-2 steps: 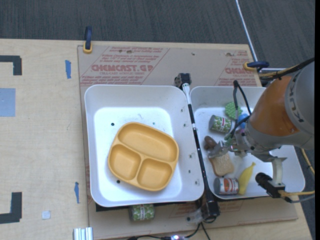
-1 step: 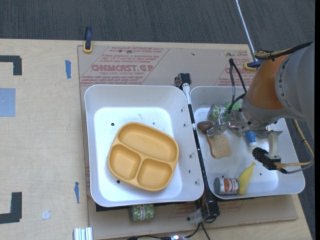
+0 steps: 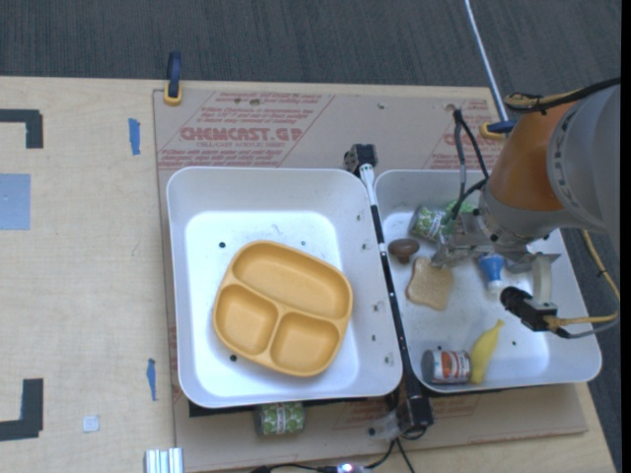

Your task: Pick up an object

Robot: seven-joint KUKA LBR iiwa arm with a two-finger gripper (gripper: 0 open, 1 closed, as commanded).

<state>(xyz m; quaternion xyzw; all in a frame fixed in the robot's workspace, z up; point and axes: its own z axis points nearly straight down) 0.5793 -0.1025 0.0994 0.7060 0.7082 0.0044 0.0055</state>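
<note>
Can, banana below end effector

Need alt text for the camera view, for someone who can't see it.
The gripper hangs low in the right bin, by a toast slice, a green can, a banana and a red-labelled can. The left bin holds a yellow divided plate.

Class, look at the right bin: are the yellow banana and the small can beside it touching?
Touching. In the camera view the banana leans its lower end against the right side of the can, with no white bin floor visible between them.
</note>
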